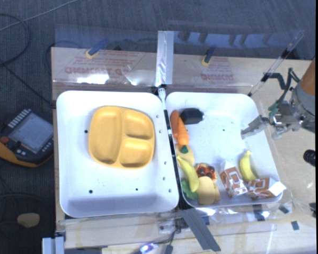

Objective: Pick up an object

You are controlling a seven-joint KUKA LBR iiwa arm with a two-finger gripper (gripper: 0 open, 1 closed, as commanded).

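Observation:
The right bin (222,106) holds several toy foods. An orange carrot (180,129) lies along its left wall, with a black block (191,115) beside its top end. A yellow banana (247,165) lies near the right wall. Another banana (186,168), a green piece (185,186), a small red and black item (204,170) and a pale yellow fruit (208,190) crowd the front left corner. Two orange-and-white cartons (232,180) (258,187) sit at the front. My gripper (265,128) hovers over the bin's right rim, open, with nothing between its fingers.
The left bin (74,184) carries a yellow divided plate (122,136). A control pendant (25,136) and cables lie on the floor to the left. A metal strip (164,57) and clear sheeting stand behind the bins.

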